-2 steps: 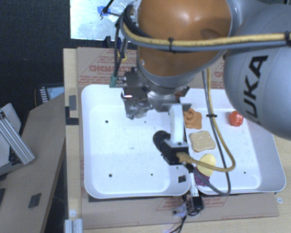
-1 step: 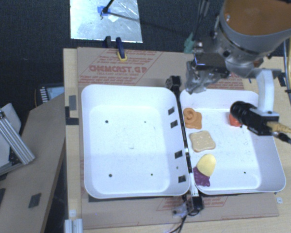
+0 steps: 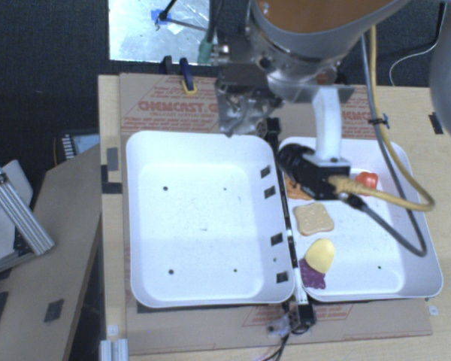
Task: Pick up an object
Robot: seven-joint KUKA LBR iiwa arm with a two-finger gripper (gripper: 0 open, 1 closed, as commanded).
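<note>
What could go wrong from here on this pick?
1. The objects cluster along the right bin's left wall: tan bread-shaped piece, yellow piece, purple piece. The yellow and purple ones touch, so a grasp may nudge or drag both.
2. They sit close to the divider clips; a finger could strike the wall.
3. The yellow cable and black hose drape over the bin and could snag or sweep the red piece.

The worktop is a pale wooden surface. A sheet of printed brown cardboard lies flat on it, and the two white bins, left and right, sit side by side on the cardboard, edges touching.
</note>
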